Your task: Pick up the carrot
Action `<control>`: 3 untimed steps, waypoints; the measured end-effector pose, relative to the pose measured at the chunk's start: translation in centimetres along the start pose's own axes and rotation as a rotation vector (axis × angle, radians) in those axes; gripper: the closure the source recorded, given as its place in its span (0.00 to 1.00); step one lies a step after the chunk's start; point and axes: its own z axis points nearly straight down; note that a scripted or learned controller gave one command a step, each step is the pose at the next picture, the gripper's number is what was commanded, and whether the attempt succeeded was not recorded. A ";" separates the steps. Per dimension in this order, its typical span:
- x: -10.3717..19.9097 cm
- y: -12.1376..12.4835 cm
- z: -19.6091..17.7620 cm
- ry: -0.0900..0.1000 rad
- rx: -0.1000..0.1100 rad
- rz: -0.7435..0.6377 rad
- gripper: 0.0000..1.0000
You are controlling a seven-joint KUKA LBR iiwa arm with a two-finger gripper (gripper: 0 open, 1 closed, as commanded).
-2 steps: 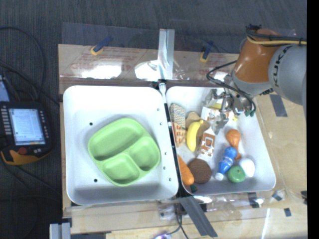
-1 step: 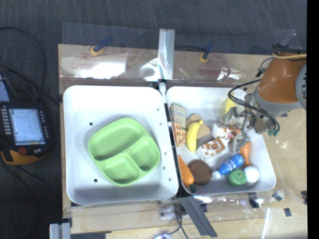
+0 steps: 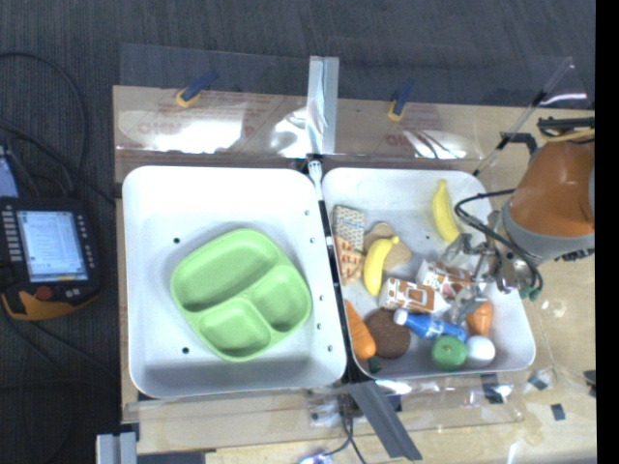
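Right bin (image 3: 503, 351), front row: carrot (image 3: 360, 333) untouched at the left wall.
I judge the pick not yet made; claw (image 3: 476, 276) hovers well right of it, state I cannot tell.

Orange carrot (image 3: 359, 333), yellow bananas (image 3: 444, 212), green divided tray (image 3: 242, 292), white bins (image 3: 145, 259).

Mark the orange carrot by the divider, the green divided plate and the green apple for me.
orange carrot (image 3: 360, 334), camera view, mid-body.
green divided plate (image 3: 232, 251), camera view, floor of the large compartment.
green apple (image 3: 448, 353), camera view, top.
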 end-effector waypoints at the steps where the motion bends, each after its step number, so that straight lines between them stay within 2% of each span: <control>1: 0.4 5.2 -0.1 -0.001 0.002 -0.293 0.00; 2: 4.0 0.5 -0.1 0.000 0.001 -0.323 0.00; 3: 3.7 0.6 -1.2 -0.004 0.005 -0.323 1.00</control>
